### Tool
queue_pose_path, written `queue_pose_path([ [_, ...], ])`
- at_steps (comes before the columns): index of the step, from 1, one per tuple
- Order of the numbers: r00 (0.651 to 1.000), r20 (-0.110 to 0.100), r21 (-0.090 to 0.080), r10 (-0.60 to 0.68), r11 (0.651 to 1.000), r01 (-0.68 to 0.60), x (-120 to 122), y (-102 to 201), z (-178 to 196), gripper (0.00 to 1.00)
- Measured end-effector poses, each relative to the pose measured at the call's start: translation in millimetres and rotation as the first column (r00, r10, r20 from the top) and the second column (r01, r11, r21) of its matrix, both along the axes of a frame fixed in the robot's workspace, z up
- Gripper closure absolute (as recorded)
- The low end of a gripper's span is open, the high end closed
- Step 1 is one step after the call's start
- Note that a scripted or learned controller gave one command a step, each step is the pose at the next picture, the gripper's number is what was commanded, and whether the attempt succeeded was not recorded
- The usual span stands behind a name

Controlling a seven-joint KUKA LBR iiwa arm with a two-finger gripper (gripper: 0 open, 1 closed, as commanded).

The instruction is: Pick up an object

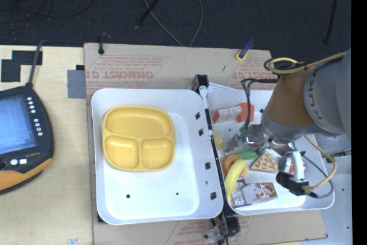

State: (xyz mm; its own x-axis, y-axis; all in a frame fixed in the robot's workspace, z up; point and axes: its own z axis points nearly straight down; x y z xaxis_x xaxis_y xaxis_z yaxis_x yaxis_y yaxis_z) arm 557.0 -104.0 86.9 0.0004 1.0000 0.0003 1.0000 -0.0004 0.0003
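Arm low over right bin (321, 202), gripper (250, 137) among clutter; fingers hidden, cannot tell if wide or narrow. Nearest to banana (234, 176): pizza slice toy (265, 163) beside, orange (229, 162) touching. You choose isolated piece, descend straight, avoid bin wall.

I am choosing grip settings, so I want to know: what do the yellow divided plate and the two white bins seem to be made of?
The yellow divided plate looks like moulded plastic with a smooth, slightly glossy finish: uniform colour, rounded compartment edges and soft highlights. The left bin and right bin also appear to be plastic, plain white, with a smooth, fairly matte surface and rounded corners. The picture cannot confirm this.
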Motion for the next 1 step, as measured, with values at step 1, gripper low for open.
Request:
queue_pose_path([
  [1, 1.000, -0.001, 0.000, 0.002, 1.000, -0.002, 68.8, 1.1, 0.4, 0.00],
])
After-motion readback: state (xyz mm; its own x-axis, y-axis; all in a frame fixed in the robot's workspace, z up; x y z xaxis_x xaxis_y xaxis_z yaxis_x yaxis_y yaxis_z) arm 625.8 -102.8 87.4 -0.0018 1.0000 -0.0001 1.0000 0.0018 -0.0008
